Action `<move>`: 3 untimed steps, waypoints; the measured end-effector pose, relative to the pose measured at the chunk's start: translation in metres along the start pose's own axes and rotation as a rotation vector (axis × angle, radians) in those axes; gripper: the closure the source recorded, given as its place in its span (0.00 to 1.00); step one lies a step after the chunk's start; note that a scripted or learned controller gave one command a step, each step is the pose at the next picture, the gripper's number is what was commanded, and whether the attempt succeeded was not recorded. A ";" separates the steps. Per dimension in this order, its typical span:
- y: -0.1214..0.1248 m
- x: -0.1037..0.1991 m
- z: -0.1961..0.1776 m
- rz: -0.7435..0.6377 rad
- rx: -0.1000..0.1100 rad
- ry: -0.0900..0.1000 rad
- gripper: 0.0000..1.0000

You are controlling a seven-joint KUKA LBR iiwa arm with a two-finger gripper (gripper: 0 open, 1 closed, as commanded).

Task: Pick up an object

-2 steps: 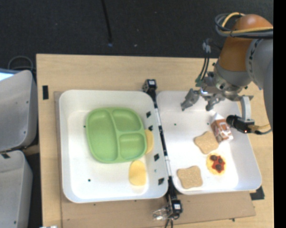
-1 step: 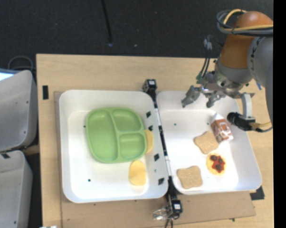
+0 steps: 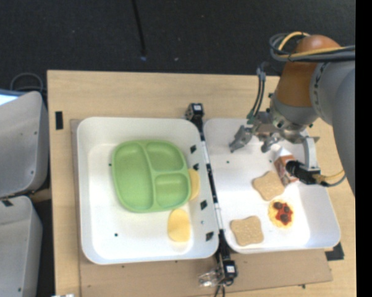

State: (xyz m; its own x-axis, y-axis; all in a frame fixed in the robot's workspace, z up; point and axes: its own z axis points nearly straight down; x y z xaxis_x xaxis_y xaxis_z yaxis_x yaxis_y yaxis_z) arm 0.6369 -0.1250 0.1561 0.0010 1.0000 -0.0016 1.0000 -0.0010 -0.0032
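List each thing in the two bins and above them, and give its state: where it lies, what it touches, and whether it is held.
green divided tray: flat in the left bin, compartments bare.
yellow piece: flat, just below the tray.
upper bread slice: flat in the right bin, not held.
lower bread slice: flat, near the bin's front wall.
round piece with red topping: flat, topping up.
gripper: above the right bin, open, holding nothing.

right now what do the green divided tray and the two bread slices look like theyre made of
Green divided tray: likely molded plastic, uniform colour, smooth raised dividers, soft sheen. Bread slices and: tan, matte, speckled surface with neat edges; they look like toy food, maybe foam or plastic, but real bread cannot be ruled out.
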 end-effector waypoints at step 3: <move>0.001 0.005 -0.022 -0.003 -0.011 0.001 1.00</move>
State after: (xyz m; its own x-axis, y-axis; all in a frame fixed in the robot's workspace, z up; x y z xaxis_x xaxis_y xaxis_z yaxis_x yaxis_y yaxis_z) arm 0.6382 -0.1199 0.1778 -0.0021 1.0000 -0.0011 1.0000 0.0021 0.0074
